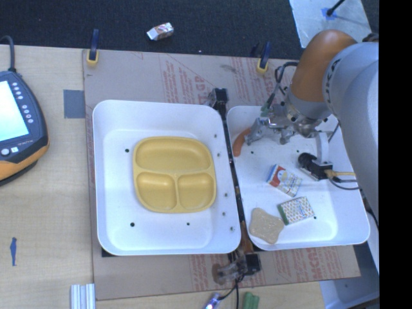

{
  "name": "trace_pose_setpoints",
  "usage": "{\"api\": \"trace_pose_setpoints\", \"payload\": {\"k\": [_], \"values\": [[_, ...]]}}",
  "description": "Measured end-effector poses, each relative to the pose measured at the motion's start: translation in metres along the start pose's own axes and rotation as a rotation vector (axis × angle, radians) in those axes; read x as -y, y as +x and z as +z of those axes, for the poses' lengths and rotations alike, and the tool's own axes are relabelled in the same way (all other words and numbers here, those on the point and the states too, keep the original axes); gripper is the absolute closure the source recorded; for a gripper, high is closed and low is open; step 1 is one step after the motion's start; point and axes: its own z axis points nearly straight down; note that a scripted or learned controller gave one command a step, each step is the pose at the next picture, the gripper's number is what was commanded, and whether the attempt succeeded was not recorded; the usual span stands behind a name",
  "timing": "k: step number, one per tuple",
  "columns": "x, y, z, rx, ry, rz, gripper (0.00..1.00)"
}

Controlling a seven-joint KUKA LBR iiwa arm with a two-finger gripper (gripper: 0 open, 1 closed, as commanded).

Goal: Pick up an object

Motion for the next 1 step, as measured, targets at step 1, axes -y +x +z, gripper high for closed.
{"api": "trace_pose_setpoints", "payload": {"k": [1], "values": [[-0.0002, 0.0088, -0.0020, 0.007, -0.001, 0.002, 0.00]]}}
